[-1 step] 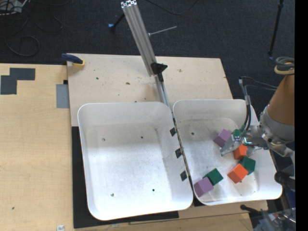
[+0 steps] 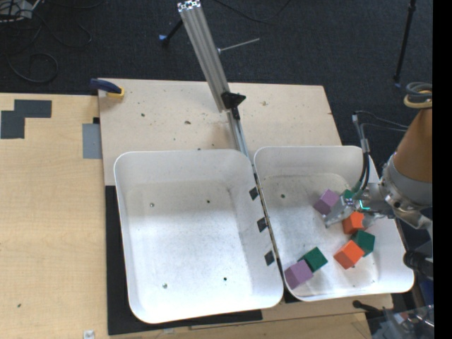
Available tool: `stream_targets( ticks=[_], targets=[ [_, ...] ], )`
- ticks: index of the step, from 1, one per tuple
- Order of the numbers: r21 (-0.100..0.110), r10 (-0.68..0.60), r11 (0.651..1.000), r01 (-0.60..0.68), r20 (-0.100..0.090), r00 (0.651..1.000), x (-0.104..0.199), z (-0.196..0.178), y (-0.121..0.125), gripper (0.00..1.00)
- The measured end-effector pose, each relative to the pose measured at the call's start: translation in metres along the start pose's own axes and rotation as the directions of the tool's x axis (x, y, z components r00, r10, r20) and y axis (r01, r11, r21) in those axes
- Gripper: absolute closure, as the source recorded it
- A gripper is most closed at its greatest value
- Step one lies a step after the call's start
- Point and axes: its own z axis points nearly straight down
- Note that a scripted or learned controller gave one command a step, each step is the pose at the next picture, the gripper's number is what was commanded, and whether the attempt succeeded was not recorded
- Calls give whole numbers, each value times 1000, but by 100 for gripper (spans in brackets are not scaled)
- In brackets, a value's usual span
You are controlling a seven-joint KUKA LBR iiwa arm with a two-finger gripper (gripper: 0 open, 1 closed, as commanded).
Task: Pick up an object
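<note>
In the right bin [image 2: 296, 162] lie several small blocks: a purple one [image 2: 326, 201], an orange one [image 2: 353, 222], a dark green one [image 2: 365, 241], a second orange one [image 2: 347, 255], a green one [image 2: 315, 259] and a second purple one [image 2: 298, 272]. My gripper [image 2: 344, 212] is low inside the right bin, between the upper purple block and the upper orange block. A green block edge [image 2: 349, 196] peeks out just behind the gripper. The arm comes in from the right.
The left bin [image 2: 141, 167] sits beside the right one, with black clips [image 2: 261, 224] along the shared wall. A slanted aluminium bar [image 2: 208, 55] rises behind the bins. A blue and yellow clamp [image 2: 107, 87] lies at the bench's far left corner.
</note>
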Motion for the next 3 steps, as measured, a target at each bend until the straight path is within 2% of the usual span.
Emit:
stream_targets(
  ticks=[2,3],
  targets=[
    [8,-2,1000,2,-2,1000,14,114,-4,0],
    [-1,-1,1000,1,0,1000,14,137,-4,0]
  ],
)
